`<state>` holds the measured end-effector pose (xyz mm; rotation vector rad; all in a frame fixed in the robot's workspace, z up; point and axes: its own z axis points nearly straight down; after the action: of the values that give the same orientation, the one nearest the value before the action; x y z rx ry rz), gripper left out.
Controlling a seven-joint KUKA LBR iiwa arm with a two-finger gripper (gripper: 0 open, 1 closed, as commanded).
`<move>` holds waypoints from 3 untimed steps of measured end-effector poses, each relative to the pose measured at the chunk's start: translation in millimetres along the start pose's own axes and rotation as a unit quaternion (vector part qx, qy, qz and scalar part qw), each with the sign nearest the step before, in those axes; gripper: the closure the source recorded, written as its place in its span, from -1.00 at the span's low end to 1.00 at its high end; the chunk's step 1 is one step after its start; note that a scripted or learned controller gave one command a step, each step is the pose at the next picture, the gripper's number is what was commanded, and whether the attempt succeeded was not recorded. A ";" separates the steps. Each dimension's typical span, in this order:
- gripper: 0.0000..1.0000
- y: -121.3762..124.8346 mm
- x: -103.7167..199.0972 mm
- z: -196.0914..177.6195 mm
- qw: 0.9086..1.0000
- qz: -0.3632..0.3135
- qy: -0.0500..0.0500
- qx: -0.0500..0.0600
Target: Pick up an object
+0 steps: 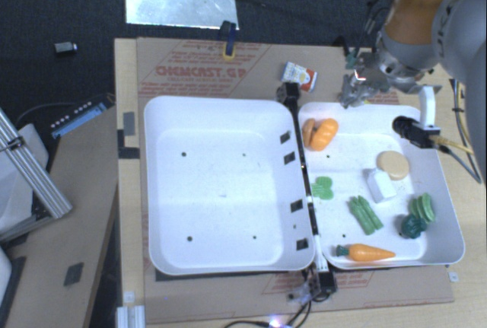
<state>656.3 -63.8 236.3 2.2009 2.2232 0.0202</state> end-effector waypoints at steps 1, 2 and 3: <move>1.00 -35.7 92.9 -15.6 1.000 -0.001 0.002 0.008; 1.00 -94.1 79.2 11.2 1.000 0.005 0.000 0.012; 1.00 -150.1 102.7 -0.5 1.000 0.003 0.001 0.011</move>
<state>505.1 37.3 234.0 2.2184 2.2292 -0.0014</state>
